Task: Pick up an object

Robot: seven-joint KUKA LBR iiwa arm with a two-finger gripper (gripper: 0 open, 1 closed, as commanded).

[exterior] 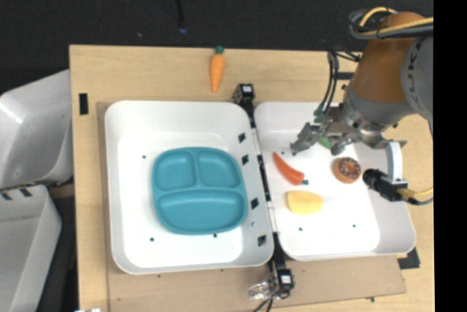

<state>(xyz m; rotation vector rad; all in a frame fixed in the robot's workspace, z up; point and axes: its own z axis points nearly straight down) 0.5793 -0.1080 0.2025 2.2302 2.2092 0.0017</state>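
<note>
In the right bin (365, 241) lie a red chili pepper (288, 168), a yellow lemon-shaped piece (304, 203) and a small round brown-orange object (347, 169). My gripper (315, 138) hangs over the upper part of that bin, its fingers spread open, above and to the right of the pepper and left of the round object. Nothing is between the fingers. A toy carrot (217, 69) rests on the bench beyond the bins.
The left bin (131, 245) holds a teal divided plate (198, 189). Small black clips sit along the seam between the two bins (257, 157). The arm's grey and orange body (387, 77) covers the right bin's far right corner.
</note>
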